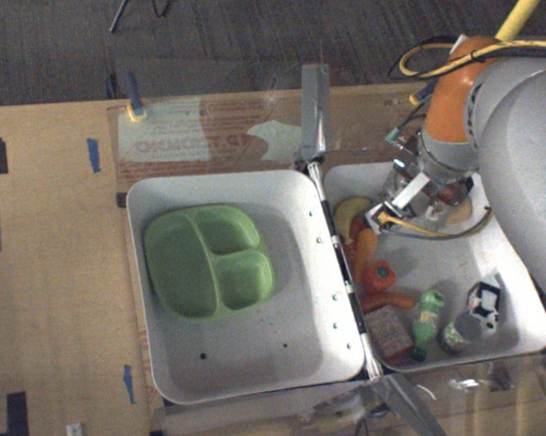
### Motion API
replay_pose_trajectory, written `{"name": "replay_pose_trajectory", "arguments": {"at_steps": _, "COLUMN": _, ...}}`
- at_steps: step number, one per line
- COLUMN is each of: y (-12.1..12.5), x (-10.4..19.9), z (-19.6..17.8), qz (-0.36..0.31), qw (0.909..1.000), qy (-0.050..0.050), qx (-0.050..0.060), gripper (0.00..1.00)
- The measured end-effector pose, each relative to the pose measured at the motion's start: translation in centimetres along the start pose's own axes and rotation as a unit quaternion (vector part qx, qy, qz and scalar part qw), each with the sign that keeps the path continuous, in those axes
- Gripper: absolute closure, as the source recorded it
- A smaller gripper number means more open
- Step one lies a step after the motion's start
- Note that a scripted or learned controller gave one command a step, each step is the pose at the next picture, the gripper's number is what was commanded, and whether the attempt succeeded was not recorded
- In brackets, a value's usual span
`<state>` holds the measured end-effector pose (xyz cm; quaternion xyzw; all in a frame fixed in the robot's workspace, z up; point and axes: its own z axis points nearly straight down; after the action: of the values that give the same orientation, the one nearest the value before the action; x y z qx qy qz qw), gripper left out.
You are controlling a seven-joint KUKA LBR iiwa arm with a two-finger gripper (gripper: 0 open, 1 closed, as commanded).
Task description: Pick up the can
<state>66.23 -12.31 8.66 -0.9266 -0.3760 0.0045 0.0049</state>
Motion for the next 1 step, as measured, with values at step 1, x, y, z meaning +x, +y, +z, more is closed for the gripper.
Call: {"name": "replay_pose_trajectory", "arguments": {"at_steps": 1, "y": -0.15, "x": -0.05, "z": 0.01, "qz": 0.103, "qw": 0.9947, "qy": 0.001, "qx": 0.002, "gripper": 0.0}}
